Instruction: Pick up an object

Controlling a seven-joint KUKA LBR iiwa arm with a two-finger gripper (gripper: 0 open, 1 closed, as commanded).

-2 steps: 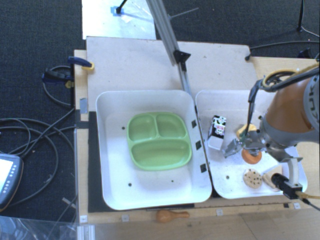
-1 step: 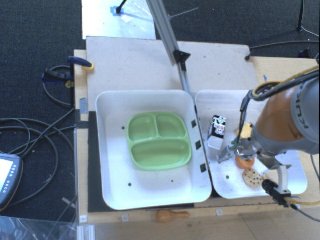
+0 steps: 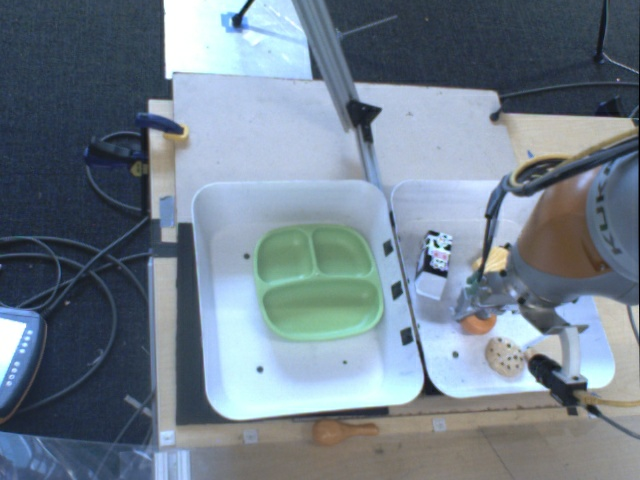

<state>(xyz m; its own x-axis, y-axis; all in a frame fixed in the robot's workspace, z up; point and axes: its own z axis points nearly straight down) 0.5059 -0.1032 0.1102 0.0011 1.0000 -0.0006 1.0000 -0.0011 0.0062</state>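
In the right bin (image 3: 432, 373) my gripper (image 3: 474, 305) hangs low over a small orange object (image 3: 479, 323), which peeks out just beneath it. A cow-patterned carton (image 3: 435, 261) lies to the left of the gripper. A tan cookie with dark dots (image 3: 504, 356) rests below and to the right. A bit of a yellow item (image 3: 492, 260) shows beside the arm. The arm covers much of the bin's right half.
The left bin (image 3: 225, 298) holds a green divided plate (image 3: 318, 280). A metal pole (image 3: 333, 53) slants over the bench from the top to the divider between the bins. A tan wooden object (image 3: 345, 430) lies on the bench edge in front of the bins.
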